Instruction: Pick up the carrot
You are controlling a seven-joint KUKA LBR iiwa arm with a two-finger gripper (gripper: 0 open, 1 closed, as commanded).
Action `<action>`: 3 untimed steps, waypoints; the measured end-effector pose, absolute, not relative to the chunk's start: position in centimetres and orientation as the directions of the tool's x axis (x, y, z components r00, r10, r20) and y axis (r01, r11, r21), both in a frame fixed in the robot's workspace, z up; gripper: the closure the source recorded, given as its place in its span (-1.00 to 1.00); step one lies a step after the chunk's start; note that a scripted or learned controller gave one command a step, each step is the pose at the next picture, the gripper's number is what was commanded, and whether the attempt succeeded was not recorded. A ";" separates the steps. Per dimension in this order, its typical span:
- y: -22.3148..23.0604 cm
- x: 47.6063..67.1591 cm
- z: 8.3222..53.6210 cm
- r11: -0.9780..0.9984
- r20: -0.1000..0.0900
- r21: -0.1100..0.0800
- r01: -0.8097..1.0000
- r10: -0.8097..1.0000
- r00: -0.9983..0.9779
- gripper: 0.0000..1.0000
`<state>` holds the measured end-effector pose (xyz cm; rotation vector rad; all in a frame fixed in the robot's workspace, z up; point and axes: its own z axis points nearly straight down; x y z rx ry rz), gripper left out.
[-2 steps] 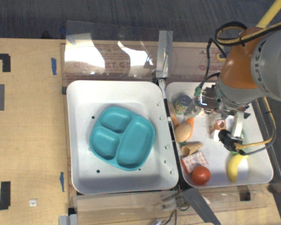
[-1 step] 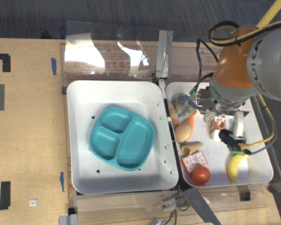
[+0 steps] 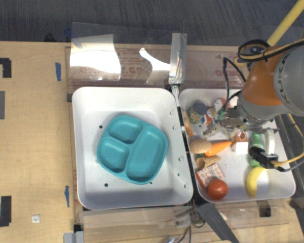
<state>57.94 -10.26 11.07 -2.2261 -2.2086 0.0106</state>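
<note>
A: Teal is sitting in the left bin [image 3: 86,110]: one three-compartment plate [image 3: 132,148], near its middle. What is lying in the right bin [image 3: 286,186]?

B: One carrot [image 3: 220,147], resting near that bin's middle, just right of a tan bread roll [image 3: 199,146]. Its long axis is running roughly left to right, tip tilting up toward the right.

A: And the claw?

B: The gripper [image 3: 228,120] is hovering just above the carrot in the view, toward the bin's far edge. Whether it is released or clenched, I cannot tell. One tomato [image 3: 218,189] and one lemon [image 3: 255,180] are lying along the near edge.
</note>
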 end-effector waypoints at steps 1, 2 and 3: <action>-9.2 51.5 9.0 -0.110 0.000 0.014 0.994 0.994 0.110 -1.00; -9.2 51.7 10.1 -0.112 -0.001 0.020 0.994 0.994 0.112 1.00; -9.2 51.6 10.0 -0.112 -0.001 0.018 0.994 0.994 0.112 -1.00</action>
